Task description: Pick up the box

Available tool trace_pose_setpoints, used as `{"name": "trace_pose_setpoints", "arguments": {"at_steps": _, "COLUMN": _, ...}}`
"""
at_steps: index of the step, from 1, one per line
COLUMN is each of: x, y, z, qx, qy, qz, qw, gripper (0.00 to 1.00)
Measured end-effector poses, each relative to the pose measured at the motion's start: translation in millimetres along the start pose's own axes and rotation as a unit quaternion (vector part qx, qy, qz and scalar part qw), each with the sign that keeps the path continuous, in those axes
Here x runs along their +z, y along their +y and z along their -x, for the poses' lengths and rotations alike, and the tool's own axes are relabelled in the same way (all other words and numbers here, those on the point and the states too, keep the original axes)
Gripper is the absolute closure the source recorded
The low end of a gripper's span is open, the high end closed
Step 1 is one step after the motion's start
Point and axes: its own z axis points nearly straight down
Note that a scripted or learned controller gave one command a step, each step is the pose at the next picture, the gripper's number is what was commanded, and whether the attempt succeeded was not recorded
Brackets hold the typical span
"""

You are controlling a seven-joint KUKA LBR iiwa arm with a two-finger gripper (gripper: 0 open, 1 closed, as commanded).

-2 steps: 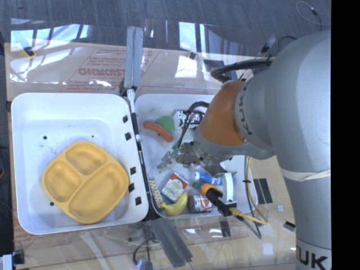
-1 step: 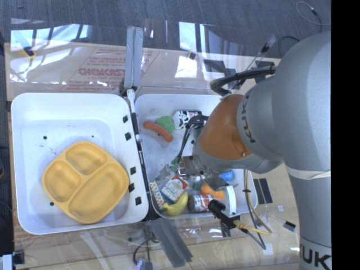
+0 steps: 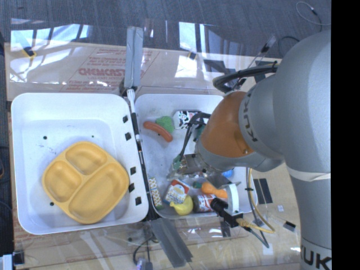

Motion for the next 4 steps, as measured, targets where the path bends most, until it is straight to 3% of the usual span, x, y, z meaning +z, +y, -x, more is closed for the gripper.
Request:
{"name": "trace_pose_setpoints", "arguments": {"at_steps": 1, "x": -119.1, "y": 21.8, "z": -108.3, "qx": -0.163, "qy": 0.000, "qz": 0.002, "qw": 0.9865, "gripper": 1.00}}
{"name": "trace_pose_setpoints", "arguments": {"at_steps": 2, "x": -167.3, "y": 83.5, "z": -132.2, "qx": -0.226, "qy": -0.001, "qz": 0.001, "qw": 0.9742, "gripper": 1.00}}
{"name": "trace_pose_setpoints", "arguments": {"at_steps": 3, "x": -21.0, "y": 73.3, "z": -197.2, "qx": -0.274, "qy": -0.001, "qz": -0.001, "qw": 0.9616, "gripper": 1.00}}
{"name": "trace_pose_setpoints", "arguments": {"at_steps": 4, "x": -90.9, "y": 9.6, "z": -142.3, "qx": -0.332, "qy": 0.000, "qz": 0.000, "qw": 0.9432, "gripper": 1.00}}
